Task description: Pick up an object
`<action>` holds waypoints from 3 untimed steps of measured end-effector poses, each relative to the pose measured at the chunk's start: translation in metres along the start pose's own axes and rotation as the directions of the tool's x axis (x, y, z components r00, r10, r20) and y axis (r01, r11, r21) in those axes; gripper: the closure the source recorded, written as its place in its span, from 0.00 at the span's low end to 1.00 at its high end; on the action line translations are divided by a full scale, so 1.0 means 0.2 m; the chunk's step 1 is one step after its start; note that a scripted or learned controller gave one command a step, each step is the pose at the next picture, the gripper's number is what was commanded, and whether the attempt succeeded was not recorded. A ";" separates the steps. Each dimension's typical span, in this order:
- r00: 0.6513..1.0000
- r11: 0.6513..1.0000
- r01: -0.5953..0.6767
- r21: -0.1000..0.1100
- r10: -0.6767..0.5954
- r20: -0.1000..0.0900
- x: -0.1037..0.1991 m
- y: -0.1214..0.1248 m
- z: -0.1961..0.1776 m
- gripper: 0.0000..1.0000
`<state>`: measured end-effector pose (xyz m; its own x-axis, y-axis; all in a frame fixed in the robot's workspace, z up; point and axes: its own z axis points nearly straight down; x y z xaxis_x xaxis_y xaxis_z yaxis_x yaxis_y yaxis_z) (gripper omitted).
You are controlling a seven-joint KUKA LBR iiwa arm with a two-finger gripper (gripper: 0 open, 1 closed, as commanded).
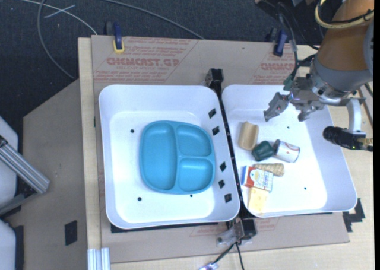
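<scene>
Pincer (289, 108) open, nothing between fingers, hovering over right bin (332, 186) above the tan block (248, 135) and green bottle (265, 150); blue tray (176, 157) in left bin (119, 144).

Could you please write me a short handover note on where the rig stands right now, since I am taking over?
Gripper: open, holding nothing, above the far part of the right bin.
Right bin: tan block, green bottle, white cylinder, red-and-white packet and yellow piece, clustered near the divider.
Left bin: blue tray.
Done: nothing picked up yet.
Left: lower onto one object, close, lift.
</scene>
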<state>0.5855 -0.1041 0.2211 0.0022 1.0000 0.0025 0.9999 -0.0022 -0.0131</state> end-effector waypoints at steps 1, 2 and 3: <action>1.000 1.000 0.003 -0.012 -0.003 0.001 0.00 0.01 -0.03 0.00; 1.000 1.000 0.003 -0.007 -0.003 0.001 0.01 0.06 0.21 0.00; 1.000 1.000 0.003 -0.005 -0.003 0.000 0.05 0.07 0.51 0.00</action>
<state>0.5986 -0.0941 0.1189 -0.0009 1.0000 0.0027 1.0000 0.0009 -0.0086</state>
